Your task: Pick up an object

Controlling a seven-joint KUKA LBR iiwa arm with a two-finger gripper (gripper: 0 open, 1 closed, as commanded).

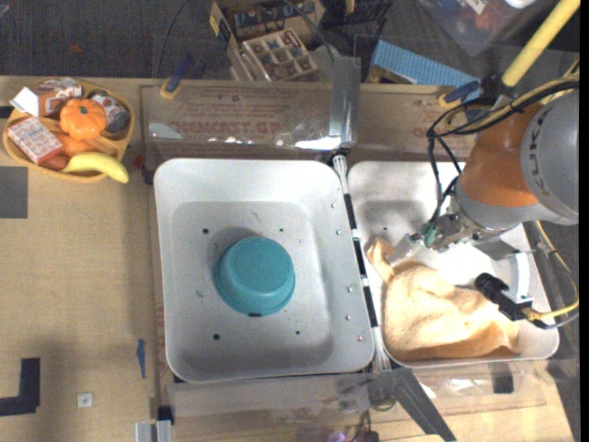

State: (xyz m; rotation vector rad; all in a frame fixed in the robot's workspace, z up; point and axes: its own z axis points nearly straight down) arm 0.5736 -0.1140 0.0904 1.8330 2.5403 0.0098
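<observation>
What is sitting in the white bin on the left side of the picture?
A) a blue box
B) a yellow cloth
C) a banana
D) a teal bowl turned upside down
D: the teal bowl sits rim-down near the middle of the left bin, while the yellow cloth lies in the right bin and the banana rests in a basket off to the left.

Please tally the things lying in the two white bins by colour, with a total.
Teal: 1, the bowl in the left bin.
Tan: 1, the cloth in the right bin.
Total: 2.
</observation>
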